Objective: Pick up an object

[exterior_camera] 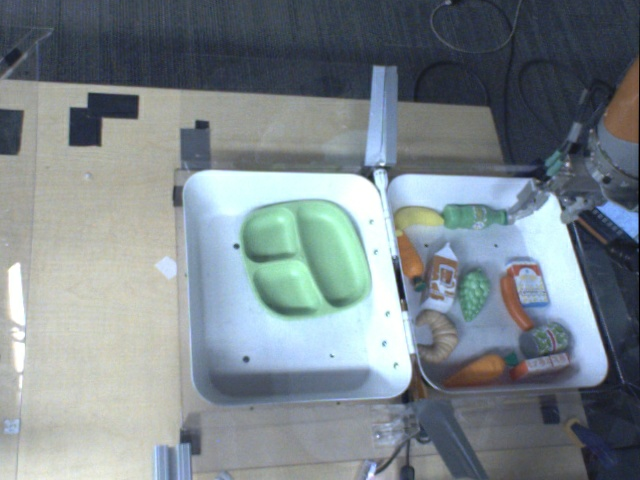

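The right bin (590,313) holds several toy foods. A green bottle (478,215) lies on its side at the back, next to a yellow fruit (418,217). A small carton (443,276), a green bumpy piece (474,294), a croissant (438,334) and a carrot (478,370) lie further forward. My gripper (548,204) hangs over the bin's back right corner, just right of the bottle's cap. It stands open, with nothing between its fingers.
The left bin (215,298) holds a green divided plate (303,256). An orange sausage (515,306), a small box (528,281) and a can (545,340) crowd the right bin's right side. A metal post (381,118) rises between the bins at the back.
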Robot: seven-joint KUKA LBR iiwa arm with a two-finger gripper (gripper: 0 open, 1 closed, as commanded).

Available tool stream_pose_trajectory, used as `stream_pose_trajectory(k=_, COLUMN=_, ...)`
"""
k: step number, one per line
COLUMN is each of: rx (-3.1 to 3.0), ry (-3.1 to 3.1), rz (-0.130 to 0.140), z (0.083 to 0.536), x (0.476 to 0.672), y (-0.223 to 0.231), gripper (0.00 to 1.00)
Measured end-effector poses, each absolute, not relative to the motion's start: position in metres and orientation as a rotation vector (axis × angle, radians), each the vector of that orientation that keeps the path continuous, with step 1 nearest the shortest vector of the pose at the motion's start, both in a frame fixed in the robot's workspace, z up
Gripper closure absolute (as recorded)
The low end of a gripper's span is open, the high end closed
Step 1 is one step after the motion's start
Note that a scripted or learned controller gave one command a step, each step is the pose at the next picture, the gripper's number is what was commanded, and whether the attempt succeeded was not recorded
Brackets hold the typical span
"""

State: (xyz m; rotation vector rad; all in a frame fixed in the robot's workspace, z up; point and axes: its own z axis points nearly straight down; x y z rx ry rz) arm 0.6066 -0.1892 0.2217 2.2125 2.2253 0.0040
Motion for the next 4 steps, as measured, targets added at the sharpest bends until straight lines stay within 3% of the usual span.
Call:
stream_pose_trajectory(k=1, rx=2.248, ry=2.194, rz=-0.001, z=0.097, x=0.644, y=-0.159, gripper=0.0)
stream_pose_trajectory(k=2, rx=1.9, ry=2.497, rz=0.001, z=0.087, x=0.657, y=-0.198, gripper=0.0)
stream_pose_trajectory(k=3, rx=1.896, ry=2.501, rz=0.0, z=0.1, x=0.658, y=-0.197, gripper=1.0)
stream_pose_trajectory(k=4, rx=1.889, ry=2.499, rz=0.004, z=0.113, x=0.661, y=-0.196, gripper=1.0)
